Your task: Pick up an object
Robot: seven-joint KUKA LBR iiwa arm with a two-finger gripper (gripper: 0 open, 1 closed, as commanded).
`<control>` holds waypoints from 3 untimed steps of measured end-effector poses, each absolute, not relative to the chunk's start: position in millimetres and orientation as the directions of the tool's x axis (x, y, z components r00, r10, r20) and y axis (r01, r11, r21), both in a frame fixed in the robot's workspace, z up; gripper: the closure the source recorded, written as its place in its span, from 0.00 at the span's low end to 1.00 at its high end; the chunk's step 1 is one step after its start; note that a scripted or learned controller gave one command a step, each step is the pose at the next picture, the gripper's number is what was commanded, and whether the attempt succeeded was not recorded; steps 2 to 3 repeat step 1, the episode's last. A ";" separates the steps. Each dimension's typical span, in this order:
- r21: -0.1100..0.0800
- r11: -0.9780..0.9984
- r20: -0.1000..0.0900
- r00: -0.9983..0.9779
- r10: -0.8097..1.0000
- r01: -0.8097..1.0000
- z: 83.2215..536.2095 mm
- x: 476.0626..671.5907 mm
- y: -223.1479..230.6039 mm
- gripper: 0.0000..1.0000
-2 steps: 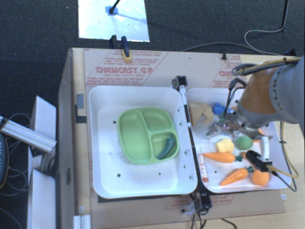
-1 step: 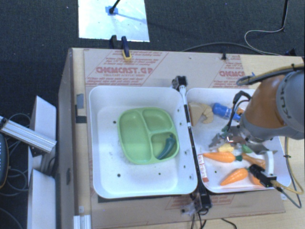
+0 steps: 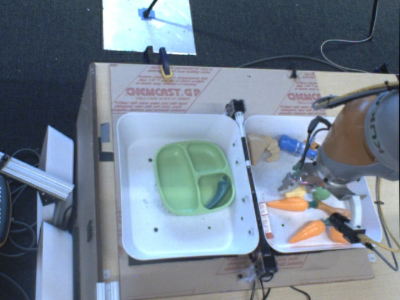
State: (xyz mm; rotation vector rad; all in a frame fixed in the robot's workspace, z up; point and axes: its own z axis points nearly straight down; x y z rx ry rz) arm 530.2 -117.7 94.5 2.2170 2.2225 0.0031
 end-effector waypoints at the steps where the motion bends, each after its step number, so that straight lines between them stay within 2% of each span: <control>1: 0.004 0.004 0.000 -0.004 1.000 1.000 217.6 514.0 -62.6 1.00; 3: 0.004 0.004 0.000 -0.004 1.000 1.000 217.6 514.0 -62.6 1.00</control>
